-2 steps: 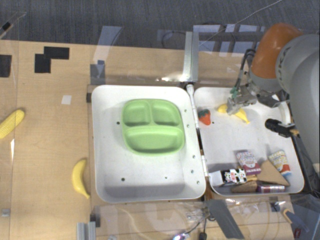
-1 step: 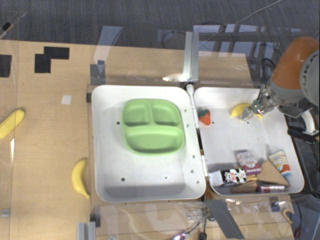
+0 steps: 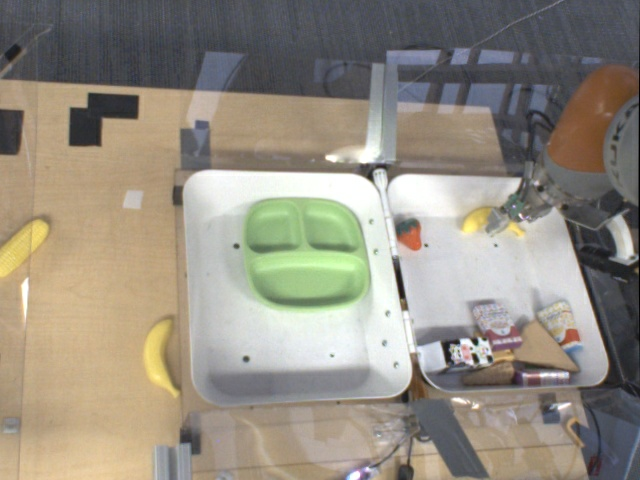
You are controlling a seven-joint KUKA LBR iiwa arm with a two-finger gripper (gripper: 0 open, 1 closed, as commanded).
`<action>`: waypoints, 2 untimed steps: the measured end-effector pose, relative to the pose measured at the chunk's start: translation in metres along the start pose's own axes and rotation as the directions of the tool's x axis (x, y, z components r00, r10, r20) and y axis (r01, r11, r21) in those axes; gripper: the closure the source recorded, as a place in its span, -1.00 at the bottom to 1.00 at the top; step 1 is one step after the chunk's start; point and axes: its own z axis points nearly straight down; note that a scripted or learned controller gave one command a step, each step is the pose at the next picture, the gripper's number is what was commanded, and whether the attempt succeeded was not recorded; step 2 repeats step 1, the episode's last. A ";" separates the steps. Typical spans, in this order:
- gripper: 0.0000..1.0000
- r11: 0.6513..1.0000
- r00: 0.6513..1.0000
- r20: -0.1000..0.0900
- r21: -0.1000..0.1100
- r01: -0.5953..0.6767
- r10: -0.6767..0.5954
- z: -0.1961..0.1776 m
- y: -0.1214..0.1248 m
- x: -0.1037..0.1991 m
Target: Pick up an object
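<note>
In the right bin (image 3: 535,273), a small yellow fruit-like object (image 3: 477,220) lies near the back wall. My gripper (image 3: 514,211) hangs at the end of the grey arm with its orange band (image 3: 590,118), right at the yellow object's right end and partly covering it. A red strawberry-like piece (image 3: 409,233) rests by the bin's left wall. Along the front edge lie a small pink carton (image 3: 496,318), a black-and-white box (image 3: 467,352), a brown cardboard wedge (image 3: 540,348) and a white tube (image 3: 560,322).
The left bin (image 3: 215,368) holds a green divided plate (image 3: 305,251). On the wooden bench to the left lie a yellow banana (image 3: 160,356) and a corn cob (image 3: 22,248). A metal divider (image 3: 384,118) runs between the bins at the back.
</note>
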 end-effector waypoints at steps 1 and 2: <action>1.00 0.999 0.999 -0.023 0.037 -0.035 0.036 0.004 0.016 -0.011; 1.00 0.999 0.999 -0.023 0.037 -0.035 0.036 0.004 0.016 -0.011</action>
